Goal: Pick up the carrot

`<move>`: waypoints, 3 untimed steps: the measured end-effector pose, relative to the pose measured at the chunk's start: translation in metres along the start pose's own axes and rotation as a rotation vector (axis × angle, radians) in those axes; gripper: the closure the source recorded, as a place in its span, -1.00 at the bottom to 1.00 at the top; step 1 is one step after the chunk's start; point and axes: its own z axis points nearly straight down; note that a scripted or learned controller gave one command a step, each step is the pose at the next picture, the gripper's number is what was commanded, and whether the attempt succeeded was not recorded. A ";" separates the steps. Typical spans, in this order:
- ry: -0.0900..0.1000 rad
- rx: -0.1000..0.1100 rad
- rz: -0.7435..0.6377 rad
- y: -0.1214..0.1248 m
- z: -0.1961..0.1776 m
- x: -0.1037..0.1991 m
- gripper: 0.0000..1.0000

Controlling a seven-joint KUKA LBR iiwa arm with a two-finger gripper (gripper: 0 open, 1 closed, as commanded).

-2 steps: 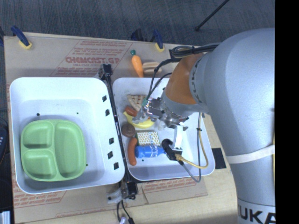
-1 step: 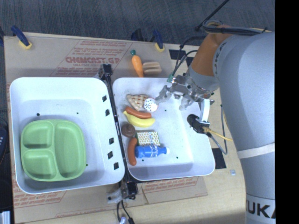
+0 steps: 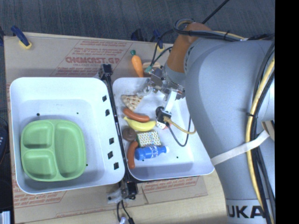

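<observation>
Orange carrot [image 3: 137, 65] with a green top lies outside both bins, on the cardboard-covered table [image 3: 84, 55], just beyond the far rim of the right bin [image 3: 201, 164], at about 11 o'clock from that bin's centre. It lies roughly lengthwise, green end pointing to 12 o'clock, apart from all other items.

Arm reaches in from 3 o'clock. End effector [image 3: 154, 80] sits over the far edge of the right bin, near the carrot but at its 4 o'clock side, not over it. Whether it is released or clenched cannot be told; cabling and wrist hardware clutter that spot. Nothing is visibly held.

Right bin contents: wafer-like wedge [image 3: 131, 100], sausage [image 3: 136, 114], banana [image 3: 140, 124], brown round piece [image 3: 129, 134], patterned packet [image 3: 149, 138], blue bottle [image 3: 150, 152], second sausage [image 3: 132, 154]. Left bin [image 3: 28, 90] holds a green divided plate [image 3: 53, 149].

Judgement: approach phase, grasp not yet made.

Risks from here:
- Carrot lies just beside the bin rim. A descent slightly toward 5 o'clock could land on the rim rather than the table.
- Carrot is narrow and round; a close along its length rather than across it could roll or squirt it toward 12 o'clock.
- Loose yellow cable [image 3: 180, 129] hanging by the wrist may drag across bin items during any reposition.
- Sausages have a similar colour and shape; a descent inside the bin would take the wrong item.
</observation>
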 end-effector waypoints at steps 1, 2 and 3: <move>-0.003 0.007 0.188 -0.026 -0.096 0.041 -1.00; -0.005 0.007 0.526 -0.035 -0.095 0.044 -1.00; -0.006 0.013 0.518 -0.036 -0.105 0.046 1.00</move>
